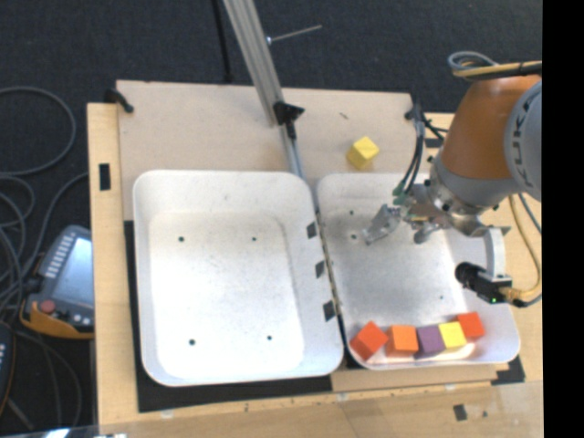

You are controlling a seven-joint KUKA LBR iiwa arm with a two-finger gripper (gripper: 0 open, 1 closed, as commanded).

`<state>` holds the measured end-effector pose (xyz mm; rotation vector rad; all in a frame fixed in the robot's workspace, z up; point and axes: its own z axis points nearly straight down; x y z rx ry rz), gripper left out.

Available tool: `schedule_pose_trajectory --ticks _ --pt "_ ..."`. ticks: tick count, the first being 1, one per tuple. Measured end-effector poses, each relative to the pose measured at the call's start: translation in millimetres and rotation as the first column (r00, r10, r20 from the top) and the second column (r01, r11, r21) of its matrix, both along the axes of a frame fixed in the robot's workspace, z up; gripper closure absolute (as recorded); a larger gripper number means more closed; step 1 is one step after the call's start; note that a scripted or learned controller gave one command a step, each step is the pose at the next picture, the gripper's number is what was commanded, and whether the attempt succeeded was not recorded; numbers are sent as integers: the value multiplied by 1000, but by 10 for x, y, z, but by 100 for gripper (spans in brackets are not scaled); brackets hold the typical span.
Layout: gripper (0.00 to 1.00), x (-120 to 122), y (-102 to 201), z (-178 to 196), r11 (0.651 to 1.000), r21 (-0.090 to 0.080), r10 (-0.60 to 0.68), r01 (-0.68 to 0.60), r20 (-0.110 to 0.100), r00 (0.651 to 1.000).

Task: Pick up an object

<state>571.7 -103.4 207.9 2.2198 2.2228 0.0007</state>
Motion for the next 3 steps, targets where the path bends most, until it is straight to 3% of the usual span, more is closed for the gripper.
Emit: schedule_pose_trajectory --ticks 1,2,3 --pt "0 -742 243 50 1000 0 -4 4 -3 1000" --pt "0 -116 777 -123 1000 1 7 -7 2 1000" --pt "0 -318 1492 -115 1000 2 8 -8 -1 1000"
